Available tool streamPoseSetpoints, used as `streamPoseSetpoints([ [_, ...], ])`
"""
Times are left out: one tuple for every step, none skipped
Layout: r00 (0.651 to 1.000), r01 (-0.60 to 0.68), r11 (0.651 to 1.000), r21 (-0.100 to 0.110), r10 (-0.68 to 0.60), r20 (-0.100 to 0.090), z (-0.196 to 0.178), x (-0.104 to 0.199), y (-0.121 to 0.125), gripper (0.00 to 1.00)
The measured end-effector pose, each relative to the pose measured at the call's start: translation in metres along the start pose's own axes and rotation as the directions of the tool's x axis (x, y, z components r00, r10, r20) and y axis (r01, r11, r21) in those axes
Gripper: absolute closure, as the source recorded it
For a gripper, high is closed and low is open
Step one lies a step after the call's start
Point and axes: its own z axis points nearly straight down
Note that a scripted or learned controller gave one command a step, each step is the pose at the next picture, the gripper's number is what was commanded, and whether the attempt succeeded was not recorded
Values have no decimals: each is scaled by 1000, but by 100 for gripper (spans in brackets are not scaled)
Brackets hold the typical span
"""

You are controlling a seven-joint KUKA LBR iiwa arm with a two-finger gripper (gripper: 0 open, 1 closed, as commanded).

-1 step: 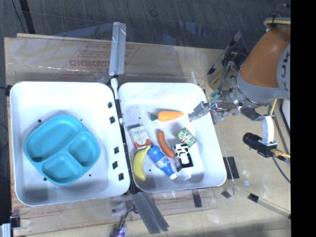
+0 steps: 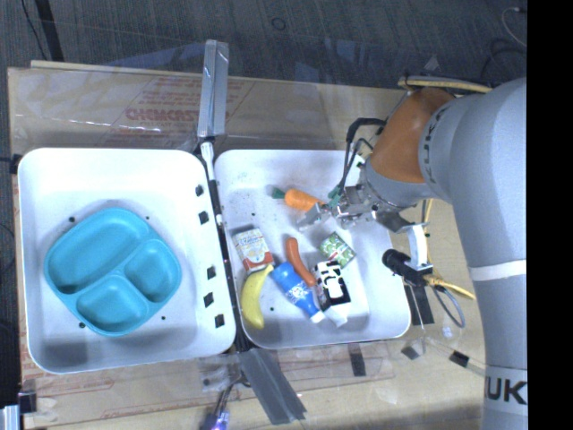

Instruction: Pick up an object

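Orange and tapered, a small carrot-shaped toy [image 2: 300, 199] is seen lying on the floor of the right-hand shallow white bin [image 2: 383, 322], just beside the two-finger metal gripper [image 2: 333, 210], whose tips are lowered to the carrot's right. Whether the gripper is parted or closed cannot be told, and nothing is seen held in it. The pick is therefore judged not yet made: the carrot, the yellow banana [image 2: 254, 297] and the blue bottle [image 2: 297, 291] nearer the bin's front rest unlifted.
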Motion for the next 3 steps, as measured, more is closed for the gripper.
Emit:
streamPoseSetpoints([
  [991, -136, 991, 0, 136, -1, -1, 21, 60, 0],
  [992, -128, 992, 2, 128, -2, -11, 23, 61, 100],
  [995, -99, 995, -1, 99, 0, -167, 94, 73, 100],
])
